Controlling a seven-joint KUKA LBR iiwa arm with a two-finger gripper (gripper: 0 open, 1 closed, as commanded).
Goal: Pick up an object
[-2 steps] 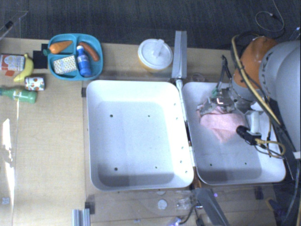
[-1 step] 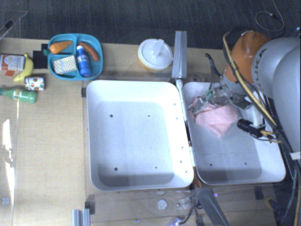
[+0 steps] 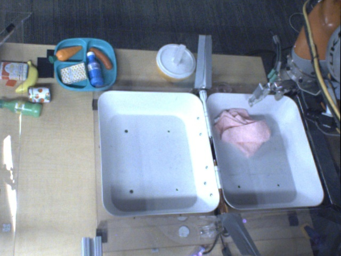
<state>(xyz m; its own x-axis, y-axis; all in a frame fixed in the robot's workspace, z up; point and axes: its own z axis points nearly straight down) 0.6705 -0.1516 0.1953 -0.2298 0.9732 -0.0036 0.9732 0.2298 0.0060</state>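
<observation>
A crumpled pink cloth (image 3: 243,130) lies in the upper half of the right white bin (image 3: 277,191). My gripper (image 3: 267,93) hangs over that bin's far rim, up and to the right of the cloth and apart from it. Its fingers (image 3: 256,98) are spread open with nothing between them. The grey arm with its orange band (image 3: 314,31) comes in from the upper right.
The left white bin (image 3: 154,196) sits beside the right one, with a metal bar (image 3: 202,63) at their far junction. Behind it stand a white lidded cup (image 3: 176,62) and a blue divided tray (image 3: 85,64) of toy food. A banana (image 3: 27,78), a small can (image 3: 39,94) and a green bottle (image 3: 21,108) lie far left.
</observation>
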